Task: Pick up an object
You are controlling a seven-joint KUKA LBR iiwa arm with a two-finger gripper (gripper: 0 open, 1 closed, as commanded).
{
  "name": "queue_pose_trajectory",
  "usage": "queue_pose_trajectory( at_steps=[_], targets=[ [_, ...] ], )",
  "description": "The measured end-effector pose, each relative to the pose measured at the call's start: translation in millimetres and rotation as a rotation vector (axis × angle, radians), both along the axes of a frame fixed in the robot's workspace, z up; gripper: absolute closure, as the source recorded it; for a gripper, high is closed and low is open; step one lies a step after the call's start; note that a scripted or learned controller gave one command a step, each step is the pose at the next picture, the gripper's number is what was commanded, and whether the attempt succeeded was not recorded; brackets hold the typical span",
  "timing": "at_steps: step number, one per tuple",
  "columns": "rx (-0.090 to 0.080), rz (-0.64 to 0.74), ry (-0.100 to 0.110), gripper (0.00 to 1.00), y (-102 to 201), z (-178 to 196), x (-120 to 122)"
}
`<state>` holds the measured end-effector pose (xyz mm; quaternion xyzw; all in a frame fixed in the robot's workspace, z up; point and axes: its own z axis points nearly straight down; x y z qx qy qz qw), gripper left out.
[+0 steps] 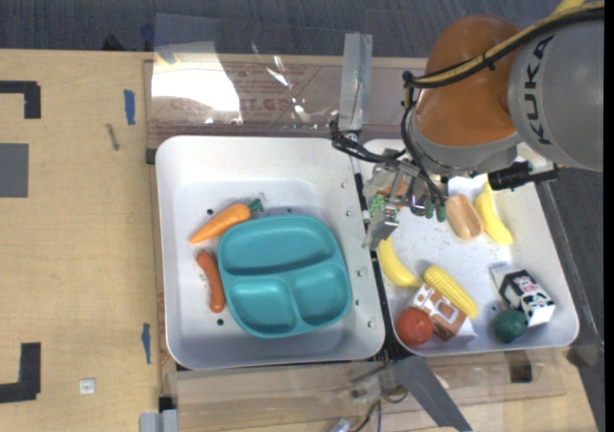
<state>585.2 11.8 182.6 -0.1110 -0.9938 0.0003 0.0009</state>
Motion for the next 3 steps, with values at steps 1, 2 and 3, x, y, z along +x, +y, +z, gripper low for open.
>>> queue_pose_trajectory(
  at_steps=[1,2,3],
  targets=[
    [0.001,0.014,-0.02,0.0,-17.0,96.0,61.9],
    [0.0,-0.067,0.001,0.0,-52.2,-0.5,-44.0],
    [-0.004,-0.13,-0.021,0.0,-137.2,-71.0,-61.4]
  ],
)
